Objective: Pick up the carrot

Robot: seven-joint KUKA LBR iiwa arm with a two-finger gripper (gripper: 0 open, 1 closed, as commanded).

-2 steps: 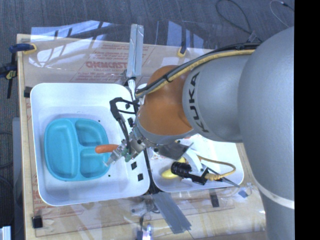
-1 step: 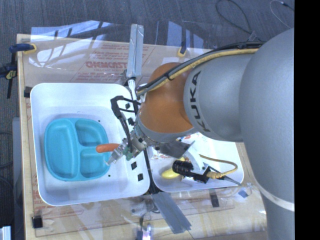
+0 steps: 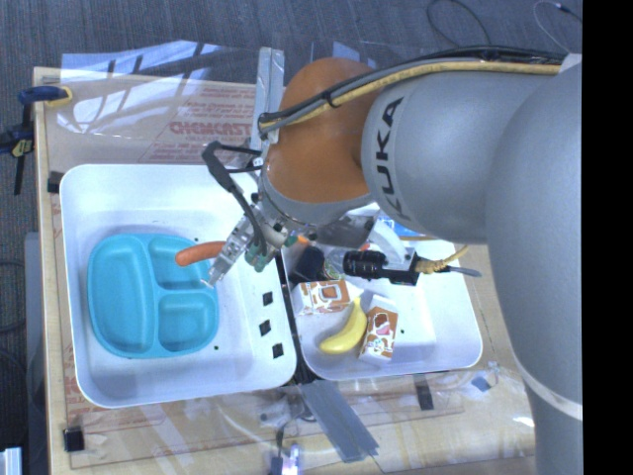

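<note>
The small orange carrot (image 3: 201, 254) lies on the top edge of the blue plastic divided tray (image 3: 150, 295) in the left white bin (image 3: 119, 191). The claw (image 3: 226, 262) touches its right end; can't tell its grip. It could easily roll off.

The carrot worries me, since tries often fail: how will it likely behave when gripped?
The carrot looks smooth and tapered, so it may slip. Its round shape, lying on the blue tray's edge, suggests it could roll. It is probably stiff and light.
</note>
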